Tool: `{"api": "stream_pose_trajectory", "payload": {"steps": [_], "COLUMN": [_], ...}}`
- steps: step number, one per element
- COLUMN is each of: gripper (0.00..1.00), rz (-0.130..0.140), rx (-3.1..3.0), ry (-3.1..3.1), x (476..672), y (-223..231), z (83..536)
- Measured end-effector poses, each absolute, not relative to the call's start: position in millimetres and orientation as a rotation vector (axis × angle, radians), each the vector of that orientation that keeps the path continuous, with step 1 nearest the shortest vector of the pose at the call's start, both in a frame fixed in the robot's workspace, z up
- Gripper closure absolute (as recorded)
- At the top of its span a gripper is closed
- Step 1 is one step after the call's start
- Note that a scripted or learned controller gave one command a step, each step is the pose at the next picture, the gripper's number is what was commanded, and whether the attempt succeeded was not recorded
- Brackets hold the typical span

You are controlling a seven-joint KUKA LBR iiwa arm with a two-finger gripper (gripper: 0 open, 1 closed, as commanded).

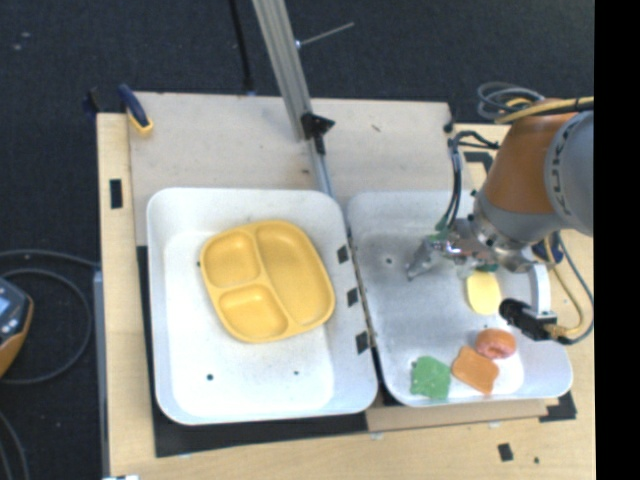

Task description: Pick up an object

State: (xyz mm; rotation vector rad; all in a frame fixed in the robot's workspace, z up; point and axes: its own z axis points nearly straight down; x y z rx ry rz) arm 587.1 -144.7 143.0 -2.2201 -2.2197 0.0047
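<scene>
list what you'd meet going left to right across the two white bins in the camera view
yellow three-compartment plastic tray in the left bin → gripper over the right bin → flat green piece → orange block

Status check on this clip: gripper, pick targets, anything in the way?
Gripper over right bin, holding nothing visible. Yellow piece, orange block, green piece, pink piece loose near bin's front right. Yellow tray in left bin, clear of path.
</scene>
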Motion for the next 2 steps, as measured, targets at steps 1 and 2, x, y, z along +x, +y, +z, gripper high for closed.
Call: {"api": "stream_pose_trajectory", "payload": {"steps": [1,2], "gripper": [1.00,1.00], "rz": [-0.003,-0.005], "rx": [-2.228,-2.228], "ry": [-2.221,-2.225], "x": [589.1,597.0], "y": [-146.3,-155.7], "z": [158.3,209.2]}}
